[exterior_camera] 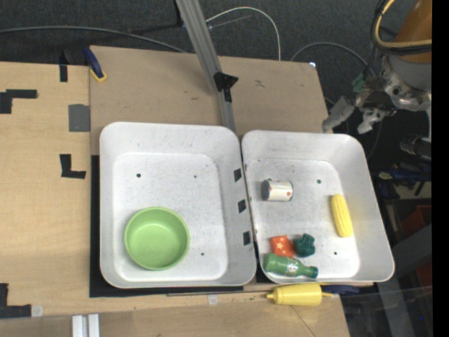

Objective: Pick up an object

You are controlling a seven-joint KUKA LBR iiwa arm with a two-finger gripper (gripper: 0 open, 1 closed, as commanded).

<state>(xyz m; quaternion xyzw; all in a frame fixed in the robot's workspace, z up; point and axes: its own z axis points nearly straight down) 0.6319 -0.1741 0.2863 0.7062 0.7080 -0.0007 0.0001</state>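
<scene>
The right bin holds a small white can lying on its side near the middle. A yellow corn cob lies toward the right wall. At the front sit an orange toy, a dark green toy and a green bottle lying flat. My gripper hangs above the bin's far right corner, beyond the back rim. It is open, with nothing between its fingers, and stands well apart from every object.
A green bowl sits at the front of the left bin. A yellow bottle lies on the bench just outside the right bin's front rim. A grey pole slants down to the bins' shared back edge.
</scene>
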